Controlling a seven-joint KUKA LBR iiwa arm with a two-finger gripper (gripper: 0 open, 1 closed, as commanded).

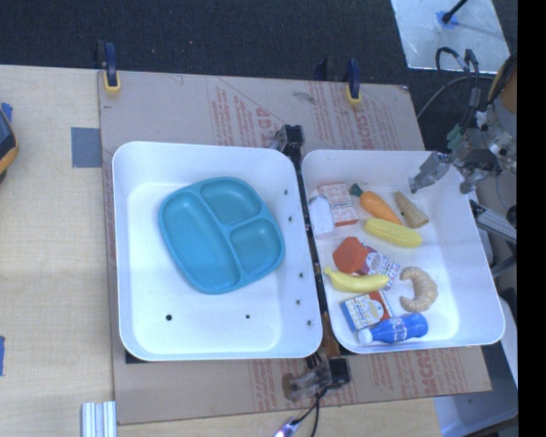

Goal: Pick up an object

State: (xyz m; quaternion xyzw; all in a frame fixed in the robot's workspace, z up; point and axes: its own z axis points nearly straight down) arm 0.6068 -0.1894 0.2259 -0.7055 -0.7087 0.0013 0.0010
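White plastic bins are sitting side by side on the tabletop. Taking the right bin as landmark: the pincer is hovering over its far right corner, fingers spread, pinching nothing. Just beside it, inside the bin, the carrot and the corn cob are lying loose, probably easy targets. Left of this bin, a blue divided plate is resting in the left bin.
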